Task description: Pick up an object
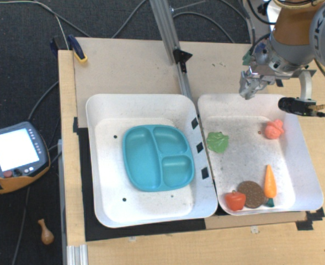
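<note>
End effector [249,87]: above right bin's [311,173] far edge, nothing btwn fingers; spread or pressed together — can't tell.
Pink obj [273,130]: right bin's far-right corner, nearest, apart.
Carrot [270,181]: near edge.

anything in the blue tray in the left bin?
No. The blue tray shows bare compartments; the green piece, pink piece and carrot all lie in the right bin.

Left bin [99,203]: we see a divided tray [158,157] lying in its middle.
Right bin [311,186]: lettuce piece [217,142] at far left, pink piece [273,130] at far right; tomato [235,201], round patty [252,194], carrot [270,181] grouped at the near edge.
Gripper [249,87]: above the right bin's far rim.
</note>
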